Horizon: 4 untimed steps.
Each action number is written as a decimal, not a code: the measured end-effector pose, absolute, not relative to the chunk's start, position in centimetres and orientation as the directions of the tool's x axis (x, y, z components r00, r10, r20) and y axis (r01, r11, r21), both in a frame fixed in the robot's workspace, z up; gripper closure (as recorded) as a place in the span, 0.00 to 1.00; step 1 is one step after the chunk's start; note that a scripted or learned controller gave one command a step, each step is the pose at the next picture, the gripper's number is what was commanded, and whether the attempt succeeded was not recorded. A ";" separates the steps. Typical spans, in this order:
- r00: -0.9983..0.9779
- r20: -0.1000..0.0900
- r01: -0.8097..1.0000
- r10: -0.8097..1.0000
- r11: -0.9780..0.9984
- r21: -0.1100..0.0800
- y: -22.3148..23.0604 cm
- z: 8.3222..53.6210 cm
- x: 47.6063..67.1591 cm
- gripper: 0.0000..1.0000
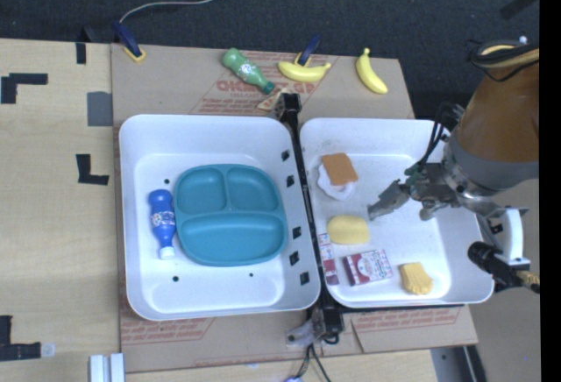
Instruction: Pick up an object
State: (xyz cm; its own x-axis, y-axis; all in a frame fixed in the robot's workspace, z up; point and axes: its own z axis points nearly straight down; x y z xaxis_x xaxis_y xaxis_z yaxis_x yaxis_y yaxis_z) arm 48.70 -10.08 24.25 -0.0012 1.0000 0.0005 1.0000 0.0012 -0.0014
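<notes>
Approach step: gripper [399,199] hovers in the right bin [438,139], fingers spread wide, holding nothing; next move calls for descent onto the yellow block [348,229].

arm [504,122] cut off at right edge

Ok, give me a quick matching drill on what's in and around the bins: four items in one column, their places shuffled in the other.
Items:
1. blue bottle
2. green bottle
3. red-and-white carton
4. teal divided tray

Places:
A. on the cardboard beyond the bins, lying on its side
B. middle of the left bin
C. near edge of the right bin, beside the divider
D. left bin, against the tray's left side

Pairs: 1-D, 2-A, 3-C, 4-B
</notes>
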 end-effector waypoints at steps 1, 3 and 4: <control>-0.001 0.001 1.000 1.000 0.001 -0.003 -8.7 18.4 52.7 0.00; -0.002 0.000 1.000 1.000 0.002 0.000 -4.3 18.4 58.4 0.00; -0.001 0.000 1.000 1.000 0.001 -0.001 -5.6 18.4 60.8 0.00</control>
